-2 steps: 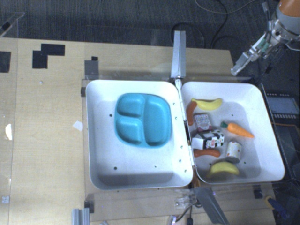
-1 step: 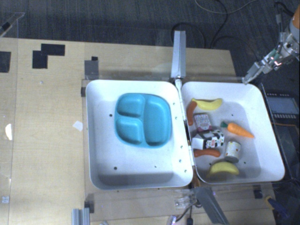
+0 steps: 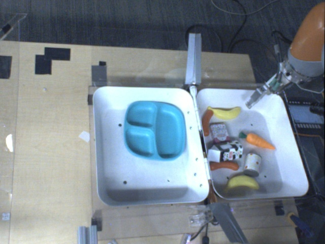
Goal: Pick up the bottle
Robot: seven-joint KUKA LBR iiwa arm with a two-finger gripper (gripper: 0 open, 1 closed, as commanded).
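Note:
The right bin [image 3: 292,151] holds a small pale cylinder with a dark end [image 3: 251,163], lying on its side near the front; it looks like the bottle. Just left of it lies a white and black object [image 3: 227,150]. My gripper [image 3: 252,101] hangs over the bin's far right corner, above and well behind the cylinder, with nothing seen in it. The grey arm with its orange band [image 3: 310,32] comes in from the upper right.
Also in the right bin are a yellow banana [image 3: 224,113], a reddish sausage [image 3: 207,122], a small packet [image 3: 219,131], a carrot [image 3: 258,141], a red piece [image 3: 223,165] and a yellow fruit [image 3: 242,183]. The left bin [image 3: 109,151] holds a blue divided tray [image 3: 155,129].

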